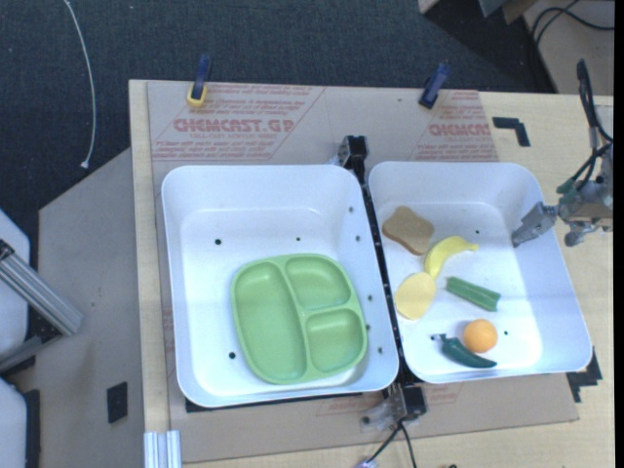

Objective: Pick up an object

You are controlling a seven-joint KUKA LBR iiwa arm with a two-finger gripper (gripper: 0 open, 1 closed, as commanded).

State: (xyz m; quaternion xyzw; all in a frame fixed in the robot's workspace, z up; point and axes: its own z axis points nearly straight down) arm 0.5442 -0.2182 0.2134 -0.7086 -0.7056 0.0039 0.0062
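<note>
Toys (447,279) lie apart from the tool (534,224).

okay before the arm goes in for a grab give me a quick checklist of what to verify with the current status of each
1. Objects to pick are in the right bin: ok. Bread, banana, yellow slice, green stick, orange and dark green pepper lie there.
2. Gripper is free of any object: ok, it sits at the bin's right wall with nothing between its fingers.
3. Finger opening: cannot tell, too small.
4. Targets are spaced for a clean grasp: not ok for the orange, which touches the pepper; the bread lies apart.
5. Left bin contents are out of the way: ok, the green tray lies there.
</note>
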